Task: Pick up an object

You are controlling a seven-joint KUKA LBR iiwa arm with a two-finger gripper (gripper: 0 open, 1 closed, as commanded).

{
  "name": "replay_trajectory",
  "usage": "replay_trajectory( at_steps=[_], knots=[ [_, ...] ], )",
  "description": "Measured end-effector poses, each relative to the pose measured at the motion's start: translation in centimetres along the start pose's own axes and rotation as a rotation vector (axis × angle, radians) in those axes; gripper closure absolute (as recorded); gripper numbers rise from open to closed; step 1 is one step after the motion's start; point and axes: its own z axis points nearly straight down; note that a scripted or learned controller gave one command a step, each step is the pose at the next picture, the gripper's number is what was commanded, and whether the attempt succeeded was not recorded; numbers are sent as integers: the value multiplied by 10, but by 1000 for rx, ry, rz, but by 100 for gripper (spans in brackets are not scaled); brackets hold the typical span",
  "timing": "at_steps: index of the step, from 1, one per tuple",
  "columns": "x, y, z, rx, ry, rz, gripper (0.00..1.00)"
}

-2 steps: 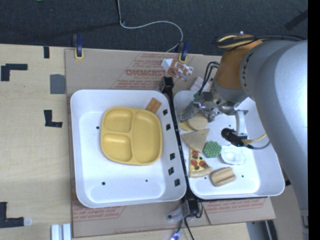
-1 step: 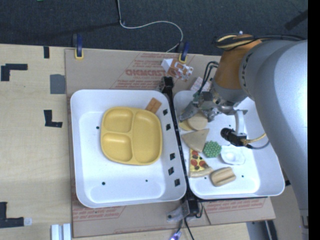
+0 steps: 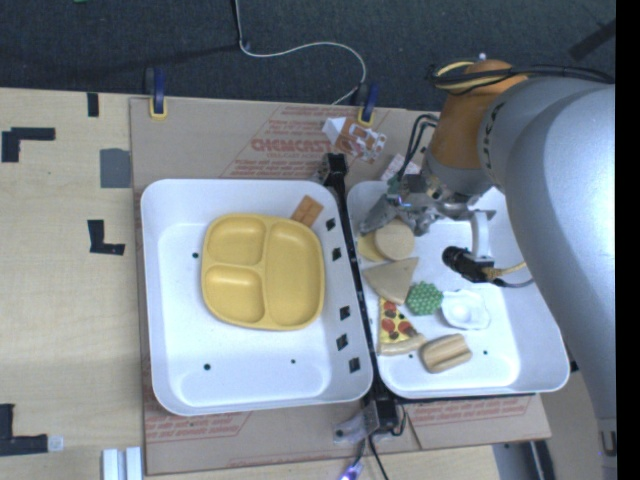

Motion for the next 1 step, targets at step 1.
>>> replay_trajectory(
  at_steps=[1],
  knots=[
    [6,-3,0,2,-1,1,0]
  ],
)
